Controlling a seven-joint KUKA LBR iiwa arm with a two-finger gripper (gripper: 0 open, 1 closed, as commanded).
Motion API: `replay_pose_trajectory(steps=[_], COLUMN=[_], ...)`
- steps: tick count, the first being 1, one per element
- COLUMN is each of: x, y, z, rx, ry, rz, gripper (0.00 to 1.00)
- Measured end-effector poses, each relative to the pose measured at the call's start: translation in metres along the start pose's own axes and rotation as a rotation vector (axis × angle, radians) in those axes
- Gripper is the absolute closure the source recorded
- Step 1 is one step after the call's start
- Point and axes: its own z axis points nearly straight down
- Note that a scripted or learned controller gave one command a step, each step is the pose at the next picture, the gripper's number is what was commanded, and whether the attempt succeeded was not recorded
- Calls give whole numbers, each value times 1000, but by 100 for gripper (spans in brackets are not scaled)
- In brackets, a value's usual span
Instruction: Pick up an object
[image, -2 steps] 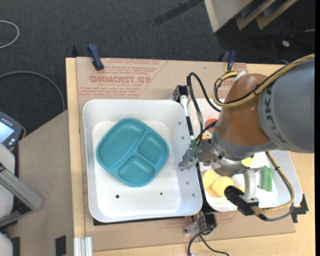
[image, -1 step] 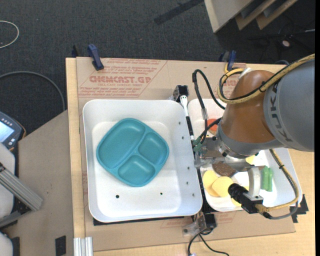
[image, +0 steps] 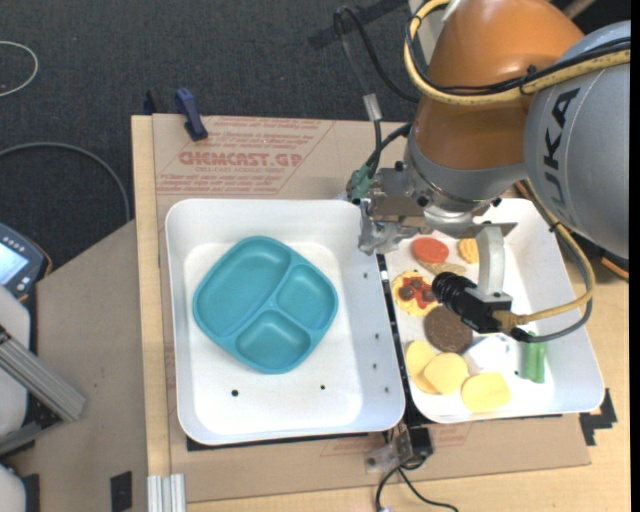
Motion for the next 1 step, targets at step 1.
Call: replay_pose_trajectory(steps=[1], x=[94], y=[-38], z=[86], rx=[31], ry=[-5], rz=[0], gripper=[100])
